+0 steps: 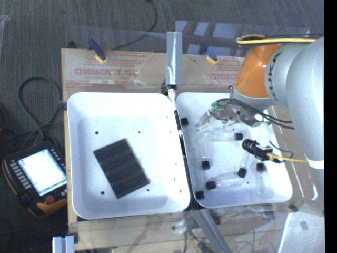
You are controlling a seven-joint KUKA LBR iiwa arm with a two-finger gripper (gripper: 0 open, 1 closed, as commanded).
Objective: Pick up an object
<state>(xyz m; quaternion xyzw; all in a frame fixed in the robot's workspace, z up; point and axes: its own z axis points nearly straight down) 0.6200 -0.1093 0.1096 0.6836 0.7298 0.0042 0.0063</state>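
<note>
Two shallow white bins sit side by side on the bench, and the grey arm (303, 83) with its orange band (254, 73) reaches over the right bin (284, 191) from the right. The gripper (210, 116) hangs low over that bin's far left part. Whether it is open or closed cannot be told from this slanted view, and nothing can be made out in its grasp.

Just beside the gripper, toward the near side, lie several clear plastic tubes with black caps. One black cap (184, 122) lies close on the gripper's left by the bin's wall; another cap (205, 164) sits nearer the camera below the gripper. A clear tube (227, 183) lies further toward the near edge, well apart from the gripper. To the gripper's right, under the wrist, a black fitting (253, 148) with a yellow cable (287, 158) hangs over the bin.

Well off to the gripper's left, across the divider, the left bin (84, 204) holds a dark ribbed rectangular block (120, 167), lying flat and turned at a slant. Beyond that bin, on the floor, rests a teach pendant (36, 173) with a lit screen.
</note>
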